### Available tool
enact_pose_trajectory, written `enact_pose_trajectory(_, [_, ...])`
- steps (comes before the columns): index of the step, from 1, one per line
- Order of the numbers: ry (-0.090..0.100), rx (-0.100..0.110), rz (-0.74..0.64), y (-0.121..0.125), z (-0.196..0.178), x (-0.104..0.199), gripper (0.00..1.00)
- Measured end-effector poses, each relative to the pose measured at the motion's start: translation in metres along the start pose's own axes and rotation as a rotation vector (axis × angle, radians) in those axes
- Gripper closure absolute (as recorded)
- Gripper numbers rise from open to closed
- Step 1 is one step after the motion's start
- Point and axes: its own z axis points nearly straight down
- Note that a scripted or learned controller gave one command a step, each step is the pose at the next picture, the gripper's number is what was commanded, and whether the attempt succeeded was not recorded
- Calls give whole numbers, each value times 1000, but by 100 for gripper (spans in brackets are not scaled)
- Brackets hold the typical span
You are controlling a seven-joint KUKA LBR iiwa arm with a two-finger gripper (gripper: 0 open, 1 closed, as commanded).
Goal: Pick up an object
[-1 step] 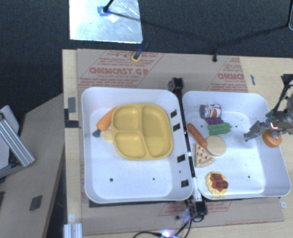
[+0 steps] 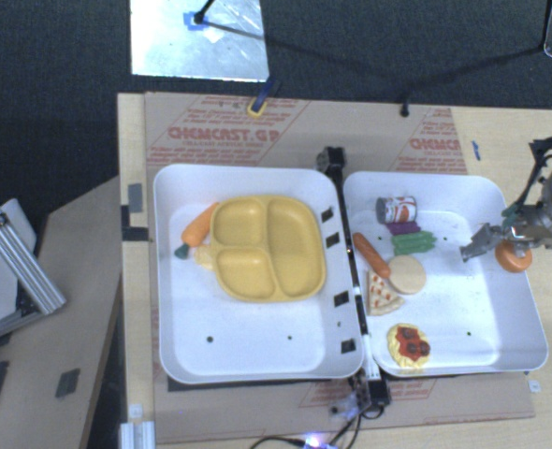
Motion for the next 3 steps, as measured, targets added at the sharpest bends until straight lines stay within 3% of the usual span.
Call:
enact_pose_trajectory(2, [10, 0, -4, 8, 111, 5, 0])
enact_pose_trajectory(3, [-2, -8, -2, 9, 98, 1, 100])
